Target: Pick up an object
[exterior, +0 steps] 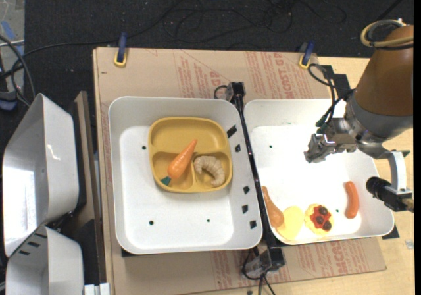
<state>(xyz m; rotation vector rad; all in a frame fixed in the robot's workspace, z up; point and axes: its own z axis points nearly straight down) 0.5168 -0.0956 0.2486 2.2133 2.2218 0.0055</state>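
Sausage [352,199] lies in your right bin [289,122], below and right of the gripper [318,153]; whether its fingers are apart, you cannot tell.

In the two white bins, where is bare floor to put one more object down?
Left bin: a wide bare strip in front of the yellow plate. Right bin: bare at the back, left of the end effector. Crowded along its front wall: drumstick, tart, sausage.

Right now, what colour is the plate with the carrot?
Yellow: the plate shows best in the camera view.
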